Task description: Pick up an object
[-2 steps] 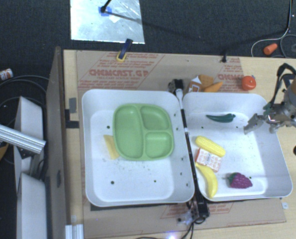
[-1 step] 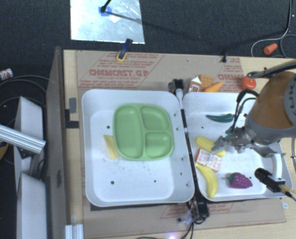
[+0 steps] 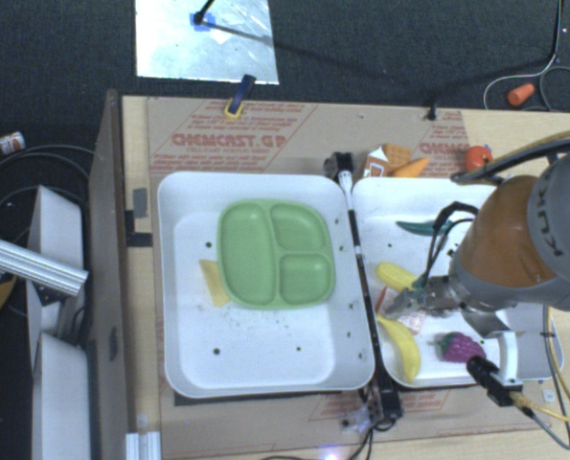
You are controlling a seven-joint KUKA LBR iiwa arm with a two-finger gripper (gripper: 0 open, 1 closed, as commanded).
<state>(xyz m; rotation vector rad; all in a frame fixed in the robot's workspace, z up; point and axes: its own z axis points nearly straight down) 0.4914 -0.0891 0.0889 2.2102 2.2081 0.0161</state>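
Desk (image 3: 294, 127) carries two white bins side by side. Left bin (image 3: 193, 353): green divided plate (image 3: 275, 254) at centre, yellow slice (image 3: 214, 283) touching the plate's left rim. Right bin (image 3: 414, 199): arm over it, hand (image 3: 392, 303) low near the bin's left wall (whether wide or narrow, cannot tell). Corn cob (image 3: 396, 276) just above the hand, banana (image 3: 403, 347) just below, purple grapes (image 3: 460, 347) by the near edge.

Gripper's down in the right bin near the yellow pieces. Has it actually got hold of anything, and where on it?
Cannot be told. The gripper sits low between the corn and the banana, but nothing shows clearly between it.
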